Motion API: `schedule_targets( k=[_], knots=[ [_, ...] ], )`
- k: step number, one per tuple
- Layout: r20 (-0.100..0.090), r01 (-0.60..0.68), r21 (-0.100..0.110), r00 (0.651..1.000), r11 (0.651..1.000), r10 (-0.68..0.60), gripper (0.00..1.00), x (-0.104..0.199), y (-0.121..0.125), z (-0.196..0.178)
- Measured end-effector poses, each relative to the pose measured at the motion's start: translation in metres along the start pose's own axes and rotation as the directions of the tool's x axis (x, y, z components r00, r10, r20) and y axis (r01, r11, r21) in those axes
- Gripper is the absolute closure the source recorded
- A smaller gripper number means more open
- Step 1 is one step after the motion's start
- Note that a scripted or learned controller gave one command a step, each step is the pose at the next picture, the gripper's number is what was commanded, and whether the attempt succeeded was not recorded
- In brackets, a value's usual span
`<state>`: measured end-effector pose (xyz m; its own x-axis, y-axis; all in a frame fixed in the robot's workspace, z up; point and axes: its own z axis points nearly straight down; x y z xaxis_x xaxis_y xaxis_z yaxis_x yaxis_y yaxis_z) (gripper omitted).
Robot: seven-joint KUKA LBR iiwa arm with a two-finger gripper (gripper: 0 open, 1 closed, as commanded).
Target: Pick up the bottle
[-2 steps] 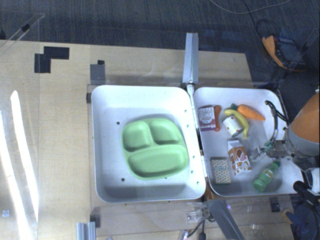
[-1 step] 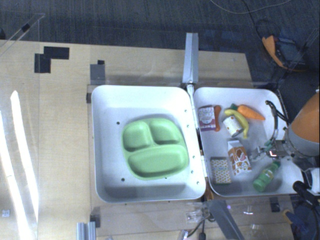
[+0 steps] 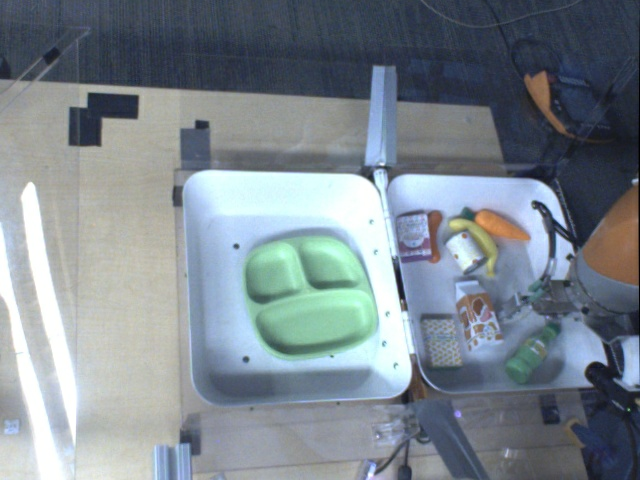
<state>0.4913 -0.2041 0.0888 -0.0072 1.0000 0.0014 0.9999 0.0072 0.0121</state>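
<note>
- The bottle [image 3: 529, 354] is green and translucent, lying on its side and tilted, in the near right part of the right bin [image 3: 440, 380].
- It lies right of a small carton [image 3: 478, 318] and apart from it.
- The gripper [image 3: 548, 298] sits just beyond the bottle, at the bin's right side; whether it is clenched or released I cannot tell.
- The arm [image 3: 612, 258] is cut off by the right edge.

Your arm [image 3: 612, 258] is reaching in from the right side, and its gripper [image 3: 535, 303] is hanging low, pointing to the left.
</note>
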Motion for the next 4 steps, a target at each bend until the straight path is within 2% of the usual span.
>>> schedule_targets(
  k=[2, 3, 4],
  knots=[
    [-0.001, -0.019, 0.001, 1.000, 1.000, 0.019, 0.00, 0.000, 0.000, 0.000],
    [0.006, 0.100, -0.002, 0.995, 0.995, -0.100, 0.00, 0.000, 0.001, 0.000],
    [0.006, 0.103, -0.007, 0.995, 0.995, -0.103, 1.00, 0.001, 0.003, -0.012]
  ],
)
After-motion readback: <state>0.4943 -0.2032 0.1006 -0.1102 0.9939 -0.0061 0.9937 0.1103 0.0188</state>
